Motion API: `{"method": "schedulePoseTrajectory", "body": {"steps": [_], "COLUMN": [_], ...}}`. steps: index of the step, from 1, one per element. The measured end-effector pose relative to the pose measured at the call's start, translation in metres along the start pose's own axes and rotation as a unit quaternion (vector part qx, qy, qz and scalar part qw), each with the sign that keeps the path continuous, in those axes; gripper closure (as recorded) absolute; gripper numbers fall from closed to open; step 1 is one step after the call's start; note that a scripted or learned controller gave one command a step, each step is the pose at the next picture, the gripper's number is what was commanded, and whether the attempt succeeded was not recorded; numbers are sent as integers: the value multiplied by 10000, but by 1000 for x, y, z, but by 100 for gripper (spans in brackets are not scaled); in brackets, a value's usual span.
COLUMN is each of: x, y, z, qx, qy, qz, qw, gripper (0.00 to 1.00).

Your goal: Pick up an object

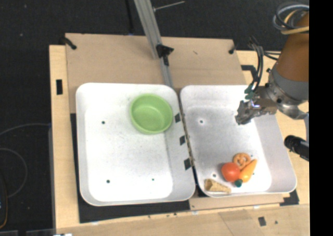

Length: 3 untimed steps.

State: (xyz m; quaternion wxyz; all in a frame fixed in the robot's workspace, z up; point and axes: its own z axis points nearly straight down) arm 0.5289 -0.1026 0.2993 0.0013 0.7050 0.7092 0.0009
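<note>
My claw [244, 114] hangs over the right bin [218, 104] at about 2 o'clock; I cannot tell its state. The tomato [230, 171], carrot [248, 169] and other bits (4 or so) crowd the 5 o'clock corner, well apart from it.

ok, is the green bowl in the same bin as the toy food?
No, the green bowl sits in the left bin, while the tomato, carrot and other pieces lie in the right bin.
</note>
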Motion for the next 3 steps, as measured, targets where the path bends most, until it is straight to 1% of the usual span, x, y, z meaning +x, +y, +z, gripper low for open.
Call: {"method": "schedulePoseTrajectory", "body": {"steps": [1, 2, 3], "x": [44, 96, 146], "y": [-6, -14, -23], "z": [2, 8, 37], "qx": [3, 9, 22], "qy": [1, 6, 6], "qz": [16, -3, -3], "qw": [10000, 10000, 10000], "gripper": [100, 100, 100]}}
